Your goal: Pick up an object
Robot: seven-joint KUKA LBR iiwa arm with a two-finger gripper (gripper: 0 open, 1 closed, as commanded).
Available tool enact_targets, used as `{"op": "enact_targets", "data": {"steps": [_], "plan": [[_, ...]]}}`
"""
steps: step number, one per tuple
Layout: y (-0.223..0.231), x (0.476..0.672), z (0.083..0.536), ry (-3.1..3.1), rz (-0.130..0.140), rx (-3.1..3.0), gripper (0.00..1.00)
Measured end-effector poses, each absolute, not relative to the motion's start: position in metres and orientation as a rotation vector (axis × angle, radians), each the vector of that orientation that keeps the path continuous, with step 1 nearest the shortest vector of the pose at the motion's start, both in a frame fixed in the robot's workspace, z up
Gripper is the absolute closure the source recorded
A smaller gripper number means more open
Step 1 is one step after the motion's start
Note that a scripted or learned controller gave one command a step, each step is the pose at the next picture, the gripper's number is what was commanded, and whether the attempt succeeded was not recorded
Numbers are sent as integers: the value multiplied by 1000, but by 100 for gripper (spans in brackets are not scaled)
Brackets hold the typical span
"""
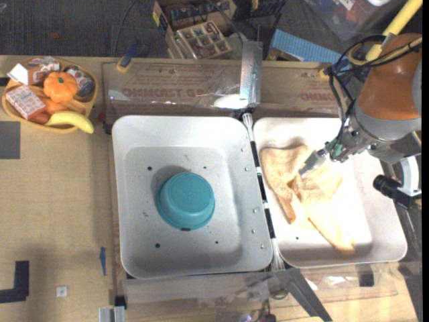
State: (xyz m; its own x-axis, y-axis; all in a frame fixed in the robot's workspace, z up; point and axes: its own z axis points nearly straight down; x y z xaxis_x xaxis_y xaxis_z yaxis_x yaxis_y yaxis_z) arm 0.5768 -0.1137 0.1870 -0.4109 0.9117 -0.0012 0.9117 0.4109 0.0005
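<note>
Tabletop (53, 200) of pale wood is seen from above, carrying two shallow white bins side by side. The left bin (134, 146) holds a teal bowl (186, 200), turned upside down and set near the middle of the bin floor, well apart from the walls. The right bin (382, 247) holds a tan cloth (315, 200), crumpled and spread from the upper left of the bin floor down toward its lower right; one edge lies close to the wall shared with the left bin.

The arm (392, 92) is seen reaching in from the right, its orange band above the grey wrist, over the upper right part of the right bin. The claw (310, 165) is pointed down and to the left, and its tip is seen over the upper part of the cloth, at or just above the fabric. Whether the tip is touching the cloth cannot be told. The claw is too small and blurred for its state to be judged, so it cannot be told whether it is released or clenched, and no fabric is seen lifted from the bin.

At the far left of the tabletop a shallow basket (20, 109) is placed, well apart from both bins, with a small orange pumpkin (60, 86), a banana (71, 120) and a few small boxes in it.
</note>
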Motion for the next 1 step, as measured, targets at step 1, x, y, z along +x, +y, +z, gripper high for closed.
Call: {"op": "enact_targets", "data": {"steps": [1], "plan": [[-102, 565, 91, 2579, 4, 1786, 0]]}}
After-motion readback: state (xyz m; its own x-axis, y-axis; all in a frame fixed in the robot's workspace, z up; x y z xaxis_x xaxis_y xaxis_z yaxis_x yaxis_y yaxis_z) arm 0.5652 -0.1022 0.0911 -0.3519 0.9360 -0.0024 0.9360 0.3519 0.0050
